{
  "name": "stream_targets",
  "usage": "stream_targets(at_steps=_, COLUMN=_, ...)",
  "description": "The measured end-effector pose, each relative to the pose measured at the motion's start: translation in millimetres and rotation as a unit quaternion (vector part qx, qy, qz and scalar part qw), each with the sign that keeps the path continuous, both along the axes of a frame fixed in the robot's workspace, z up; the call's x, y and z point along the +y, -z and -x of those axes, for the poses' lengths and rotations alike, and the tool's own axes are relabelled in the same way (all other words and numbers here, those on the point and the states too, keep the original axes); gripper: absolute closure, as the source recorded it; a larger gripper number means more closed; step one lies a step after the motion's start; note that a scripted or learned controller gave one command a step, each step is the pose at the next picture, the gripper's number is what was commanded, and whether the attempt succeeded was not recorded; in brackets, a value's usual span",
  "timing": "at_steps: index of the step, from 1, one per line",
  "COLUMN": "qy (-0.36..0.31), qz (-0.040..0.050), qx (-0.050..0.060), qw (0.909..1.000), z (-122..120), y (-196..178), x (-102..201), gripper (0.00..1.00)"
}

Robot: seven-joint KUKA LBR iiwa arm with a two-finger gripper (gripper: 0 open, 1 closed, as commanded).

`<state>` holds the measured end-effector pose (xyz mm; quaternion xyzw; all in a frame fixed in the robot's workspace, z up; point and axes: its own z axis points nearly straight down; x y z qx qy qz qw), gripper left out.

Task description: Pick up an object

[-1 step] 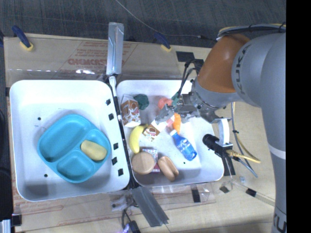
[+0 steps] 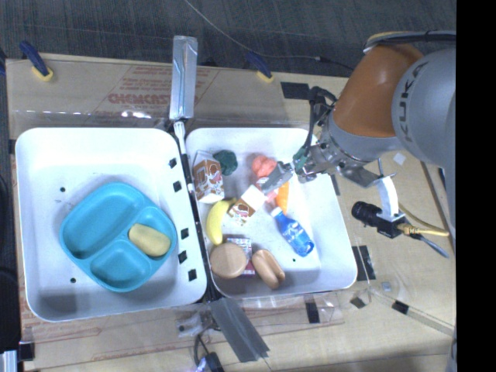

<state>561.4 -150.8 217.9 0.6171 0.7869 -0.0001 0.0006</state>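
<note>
You see the arm (image 2: pixel 403 99), with "KUKA" readable on its grey casing. The left bin (image 2: pixel 31 208) holds a blue divided plate (image 2: pixel 101 231) carrying a yellow potato-like piece (image 2: pixel 149 239). The right bin (image 2: pixel 333 239) holds a blue bottle (image 2: pixel 294 232), banana (image 2: pixel 216 221) and brown-labelled carton (image 2: pixel 208 178), its print illegible. The gripper (image 2: pixel 280 175) hangs over the bin's upper middle; you cannot tell how it is set.

2 white bins (image 2: pixel 31 208). Left: 1 blue divided plate (image 2: pixel 101 231), 1 yellow potato-like item (image 2: pixel 149 239). Right: 1 banana (image 2: pixel 215 222), 1 blue bottle (image 2: pixel 295 234), 1 green item (image 2: pixel 225 160), 1 orange-red item (image 2: pixel 262 165), 2 brown rounded items (image 2: pixel 248 263).
</note>
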Motion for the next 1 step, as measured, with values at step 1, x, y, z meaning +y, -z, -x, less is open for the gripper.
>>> stream_targets(at_steps=1, qy=-0.008, qz=-0.0005, qx=0.001, qw=1.0000, z=35.8, y=123.0, x=-5.5, gripper=0.00)
